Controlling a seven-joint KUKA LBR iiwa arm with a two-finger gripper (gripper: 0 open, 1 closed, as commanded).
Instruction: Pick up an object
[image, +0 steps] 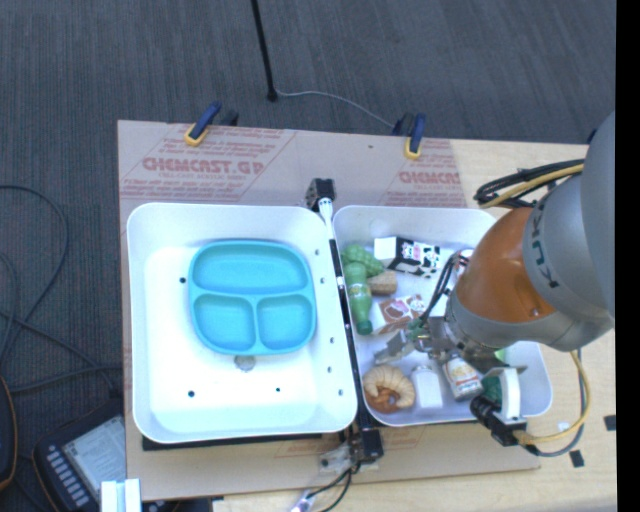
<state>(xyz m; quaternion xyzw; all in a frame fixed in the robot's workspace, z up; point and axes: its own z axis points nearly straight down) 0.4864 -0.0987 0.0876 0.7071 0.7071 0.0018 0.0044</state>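
Gripper (432, 340) lowered into right bin (535, 400); finger state cannot be told. Croissant (389, 386) located just below-left, nearest candidate.

Dark grey carpet floor (90, 70), black cable (262, 50), cardboard-topped bench (250, 165)

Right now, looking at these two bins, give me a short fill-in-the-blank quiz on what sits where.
1. The blue divided tray lies in the ____ bin.
2. The tray has ____ compartments.
3. The croissant lies near the right bin's ____ edge.
4. The band above the arm's wrist is ____.

Missing words: left; three; front; orange
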